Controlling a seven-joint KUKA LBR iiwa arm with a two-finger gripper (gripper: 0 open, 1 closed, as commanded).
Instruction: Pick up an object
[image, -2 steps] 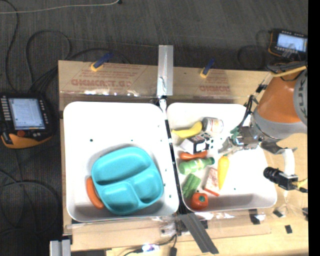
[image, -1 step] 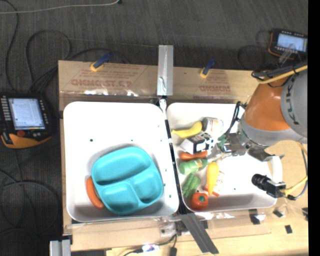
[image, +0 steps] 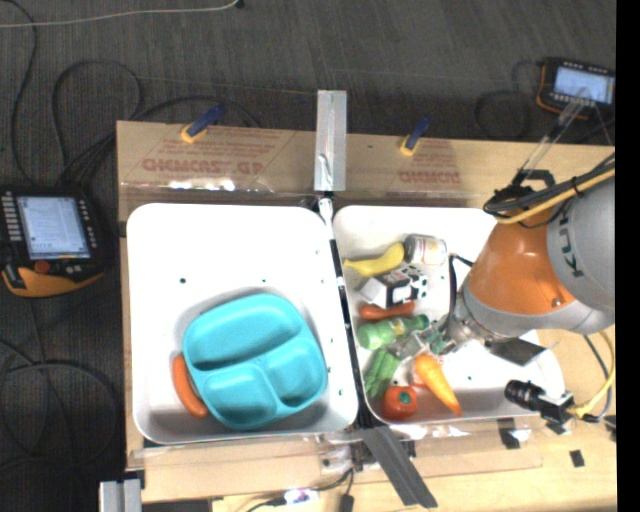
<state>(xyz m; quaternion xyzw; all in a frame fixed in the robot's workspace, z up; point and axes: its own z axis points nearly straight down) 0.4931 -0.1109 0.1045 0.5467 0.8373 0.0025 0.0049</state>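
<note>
tool (image: 432, 345) hovering over the right bin's (image: 490, 400) near edge | jaw state: cannot tell | risk: crowded carrot (image: 436, 381), tomato (image: 399, 401) deflecting, slipping away

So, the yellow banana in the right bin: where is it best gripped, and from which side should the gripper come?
Probably at the middle of the banana, coming straight down from above. It lies flat and long, roughly left to right, so fingers should close across its narrow width. Its upper side looks free; the black-and-white box sits close below, so the lower finger has little room.
</note>
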